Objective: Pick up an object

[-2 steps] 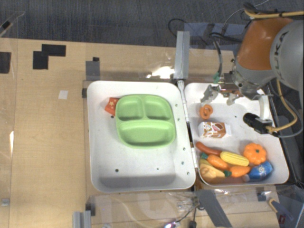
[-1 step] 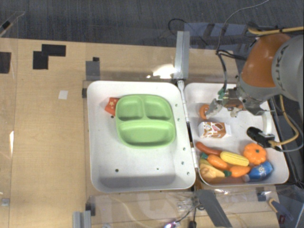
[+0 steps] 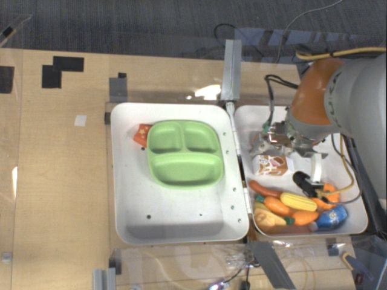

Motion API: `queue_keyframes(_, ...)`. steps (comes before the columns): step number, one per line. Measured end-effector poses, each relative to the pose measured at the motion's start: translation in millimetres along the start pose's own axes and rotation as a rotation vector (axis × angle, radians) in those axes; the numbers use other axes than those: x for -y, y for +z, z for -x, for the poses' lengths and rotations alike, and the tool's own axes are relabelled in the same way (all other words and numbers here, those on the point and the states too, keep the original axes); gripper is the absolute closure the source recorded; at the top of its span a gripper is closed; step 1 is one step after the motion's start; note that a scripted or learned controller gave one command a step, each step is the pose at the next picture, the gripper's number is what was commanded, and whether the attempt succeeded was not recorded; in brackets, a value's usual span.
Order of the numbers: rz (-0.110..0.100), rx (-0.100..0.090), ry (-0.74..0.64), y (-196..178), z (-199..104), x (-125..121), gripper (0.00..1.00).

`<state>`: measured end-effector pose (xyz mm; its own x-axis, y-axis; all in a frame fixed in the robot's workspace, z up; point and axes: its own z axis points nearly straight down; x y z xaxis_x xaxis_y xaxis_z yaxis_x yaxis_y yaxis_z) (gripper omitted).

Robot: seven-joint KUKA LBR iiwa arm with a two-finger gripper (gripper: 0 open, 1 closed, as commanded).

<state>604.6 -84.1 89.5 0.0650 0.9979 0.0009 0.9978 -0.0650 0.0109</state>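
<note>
The gripper [image 3: 273, 142] hung over the far half of the right bin [image 3: 242, 122], near its left wall. Whether it was apart or together could not be told from this slant, and nothing could be seen clamped in it.

Just below it, toward the bin's middle, lay a small packet [image 3: 271, 165], white with brown and red print. The print was too small to read.

The near half of that bin was crowded with toy food. A red-orange carrot [image 3: 265, 190] lay by the left wall, with a yellow piece [image 3: 297, 202] beside it. An orange piece [image 3: 277, 207] touched the yellow one. A blue piece [image 3: 331, 217] sat in the near right corner. These lay packed together against the near wall, so little bare floor showed between them. The far right part of the bin was covered by the arm.

The left bin [image 3: 130, 213] held a green divided plate [image 3: 184, 153] toward its far right corner, close to the wall shared with the right bin. A small red piece [image 3: 141, 135] stuck out from under the plate's far left edge. The near half and the left side of this bin showed bare white floor.

A grey metal post [image 3: 230, 71] stood at the far edge where the two bins met. Black angular marks [image 3: 60, 70] lay on the bench [image 3: 60, 180] near its far left corner, well apart from both bins; they carried no lettering.
</note>
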Motion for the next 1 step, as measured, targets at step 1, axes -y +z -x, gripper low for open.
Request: queue_keyframes(1, 0.002, 0.0, -0.004, -1.1, 12.0, 41.6, 0.0)
